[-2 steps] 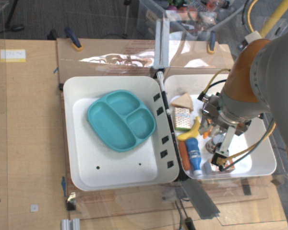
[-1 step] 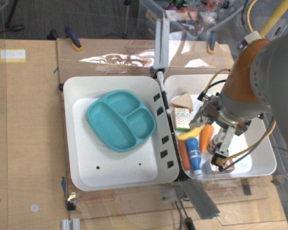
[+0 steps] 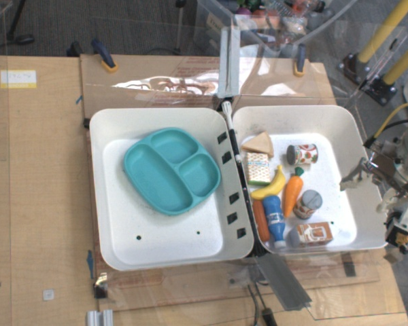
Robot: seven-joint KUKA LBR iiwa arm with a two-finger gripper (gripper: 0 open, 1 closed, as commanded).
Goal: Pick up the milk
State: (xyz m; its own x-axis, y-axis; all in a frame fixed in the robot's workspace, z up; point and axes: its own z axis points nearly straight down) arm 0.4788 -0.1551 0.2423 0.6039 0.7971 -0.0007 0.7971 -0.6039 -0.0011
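Clearly, the milk, a small white carton with green print (image 3: 258, 168), lies in the right white bin (image 3: 340, 124), close to that bin's left wall and towards its far half. A tan wedge of toy sandwich bread (image 3: 258, 143) touches the carton's far side, and a yellow banana (image 3: 268, 186) curls against its near side. Beside the banana, an orange carrot with a green top (image 3: 294, 190) lies slanted. A small can with a red and white label (image 3: 302, 155) lies on its side near the carrot's green end. Nearer the bin's near edge, a blue bottle (image 3: 274, 217) lies alongside a red-orange sausage-like piece (image 3: 260, 220) by the left wall. A grey-topped tin (image 3: 308, 204) and a small brown-red box (image 3: 315, 233) sit just beside the bottle.

The gripper (image 3: 359, 175) hangs at the right bin's right rim, well apart from the milk, with nothing visibly in it. Whether its jaws are spread or pressed together cannot be told.

The left white bin (image 3: 115, 243) holds a teal divided plate (image 3: 171, 170). Both bins rest side by side on the wooden bench (image 3: 34, 202).
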